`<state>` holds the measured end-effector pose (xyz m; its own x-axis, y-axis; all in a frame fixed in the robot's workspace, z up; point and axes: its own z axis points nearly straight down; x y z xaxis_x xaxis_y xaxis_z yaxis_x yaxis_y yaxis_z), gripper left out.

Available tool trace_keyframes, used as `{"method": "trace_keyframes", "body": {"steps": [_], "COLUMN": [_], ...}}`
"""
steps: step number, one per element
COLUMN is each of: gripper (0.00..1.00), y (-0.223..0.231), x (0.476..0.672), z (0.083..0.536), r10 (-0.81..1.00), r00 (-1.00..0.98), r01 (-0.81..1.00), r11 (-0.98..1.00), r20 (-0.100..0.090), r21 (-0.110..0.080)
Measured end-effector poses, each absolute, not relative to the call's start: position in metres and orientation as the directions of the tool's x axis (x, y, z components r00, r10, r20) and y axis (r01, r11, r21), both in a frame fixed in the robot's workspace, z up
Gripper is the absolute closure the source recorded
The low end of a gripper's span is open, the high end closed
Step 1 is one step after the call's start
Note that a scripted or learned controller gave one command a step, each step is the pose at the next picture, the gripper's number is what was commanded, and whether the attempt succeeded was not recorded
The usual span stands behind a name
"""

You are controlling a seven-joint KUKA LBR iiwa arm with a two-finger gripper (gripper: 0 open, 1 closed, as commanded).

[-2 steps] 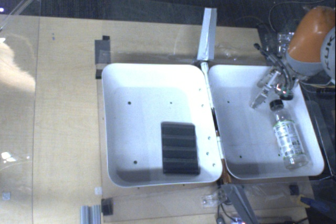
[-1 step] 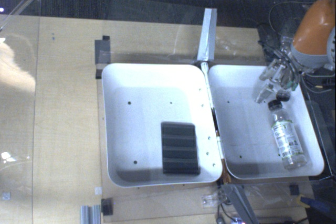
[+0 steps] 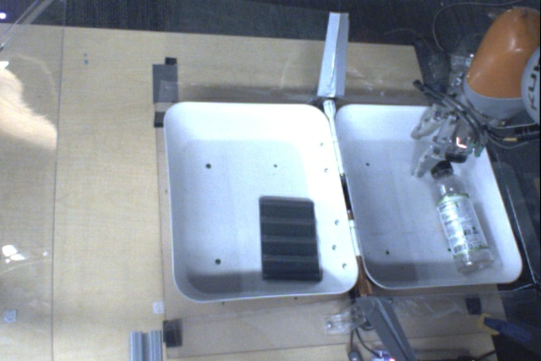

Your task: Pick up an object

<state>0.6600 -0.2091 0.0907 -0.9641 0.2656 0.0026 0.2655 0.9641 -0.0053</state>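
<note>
1. Looking down on the tabletop (image 3: 101, 207), you get two shallow white bins side by side: the left bin (image 3: 194, 182) in the middle of the frame and the right bin (image 3: 380, 182) toward the right edge. They butt up against each other along a shared divider, which makes sense if things get moved from one bin to the other.

2. The arm (image 3: 503, 63), with its orange band, comes in from the upper right, so the right bin is the near one for it. The gripper (image 3: 439, 150) sits over the upper right part of that bin.

3. Just below the gripper lies a clear plastic bottle (image 3: 461, 224) with a dark cap and a pale label. It's on its side, cap end pointing up toward the gripper, body running down toward the bin's lower right corner, close to the right wall. My guess is it's the pick target, since the gripper is parked right at its cap end.

4. Gripper state: honestly can't tell. The metal bits are a blurry tangle from this angle, and nothing reads as being held. The bottle looks to be resting flat on the bin floor.

5. In the left bin, a black ribbed rectangular block (image 3: 290, 237) lies flat near the bottom edge, well apart from the gripper.

6. Judgement call: the pick isn't done yet. A round bottle lying down will probably roll or skid, and the nearby wall leaves little room on that side.
</note>
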Motion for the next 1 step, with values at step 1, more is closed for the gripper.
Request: {"method": "trace_keyframes", "body": {"steps": [1], "gripper": [0.00], "y": [-0.2043], "x": [0.6500], "z": [0.1858], "r10": [0.079], "r00": [-0.997], "r01": [0.079], "r11": [0.997], "r20": [-0.012], "r21": [0.000]}}
